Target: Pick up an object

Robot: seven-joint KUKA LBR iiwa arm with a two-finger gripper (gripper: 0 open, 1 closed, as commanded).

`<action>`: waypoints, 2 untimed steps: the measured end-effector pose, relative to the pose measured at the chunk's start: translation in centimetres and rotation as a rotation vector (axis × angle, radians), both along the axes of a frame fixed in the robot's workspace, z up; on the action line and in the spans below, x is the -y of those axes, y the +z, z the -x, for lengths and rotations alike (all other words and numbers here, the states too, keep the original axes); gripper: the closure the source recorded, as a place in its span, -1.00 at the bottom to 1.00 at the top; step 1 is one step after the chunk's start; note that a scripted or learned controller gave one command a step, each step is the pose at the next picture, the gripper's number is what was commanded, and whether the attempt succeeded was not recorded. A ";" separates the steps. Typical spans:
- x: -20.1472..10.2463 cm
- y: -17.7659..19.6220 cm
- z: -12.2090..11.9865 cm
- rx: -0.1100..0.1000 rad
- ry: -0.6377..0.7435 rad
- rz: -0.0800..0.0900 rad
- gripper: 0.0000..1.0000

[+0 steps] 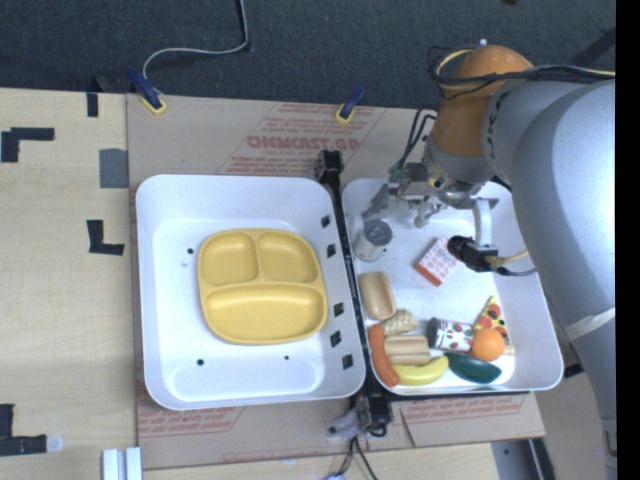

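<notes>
the gripper (400,203), fingers spread and empty, hangs over the right bin (530,308); crowded toy food (432,353) could spoil the grab.

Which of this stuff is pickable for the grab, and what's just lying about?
Job:
tool
red-and-white packet
bread piece
banana
orange
pizza slice

Lying about:
yellow divided plate
clamps
cable

arm (560,188) cut off at right edge, covers right bin's (530,373) far corner; gripper (420,200) finger state unreadable, toy pile (440,343) items overlap.
</notes>
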State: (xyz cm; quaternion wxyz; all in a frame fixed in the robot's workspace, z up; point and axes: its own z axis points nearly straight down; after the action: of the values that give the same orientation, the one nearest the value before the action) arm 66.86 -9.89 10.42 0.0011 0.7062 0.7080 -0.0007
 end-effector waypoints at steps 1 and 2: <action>-0.1 -1.9 0.0 0.000 -0.001 -0.001 -1.00; -0.1 -0.8 0.0 0.001 0.000 0.001 1.00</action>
State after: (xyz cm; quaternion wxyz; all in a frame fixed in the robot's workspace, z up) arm 66.90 -9.77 9.57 0.0017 0.7063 0.7079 -0.0005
